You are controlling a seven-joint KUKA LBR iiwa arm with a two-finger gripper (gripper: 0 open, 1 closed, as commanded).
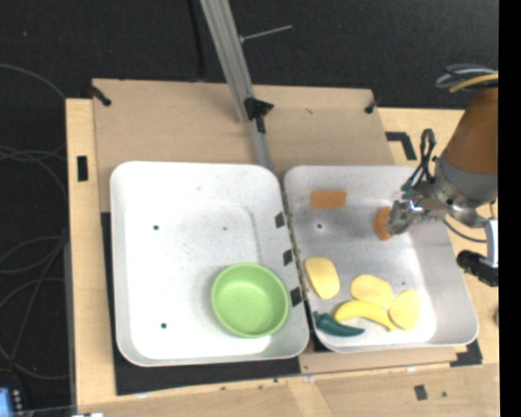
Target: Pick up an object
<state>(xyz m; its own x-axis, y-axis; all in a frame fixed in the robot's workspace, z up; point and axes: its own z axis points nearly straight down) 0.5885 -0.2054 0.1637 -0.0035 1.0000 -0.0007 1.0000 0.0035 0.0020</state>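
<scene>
My claw (398,218) low in right bin (443,320), at 3 o'clock side. Small orange thing (382,224) touching claw tip (gripped or only beside? cannot tell). Nothing lifted yet. Left to do: get firm hold, lift it clear of bin.

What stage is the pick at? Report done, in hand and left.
Done: the arm has reached into the right bin, and its hand sits beside a small orange piece near the bin's far side. In hand: nothing visibly lifted; whether the piece is gripped cannot be told. Left: a secure grasp and a lift. The orange block, banana and green bowl lie untouched.
</scene>
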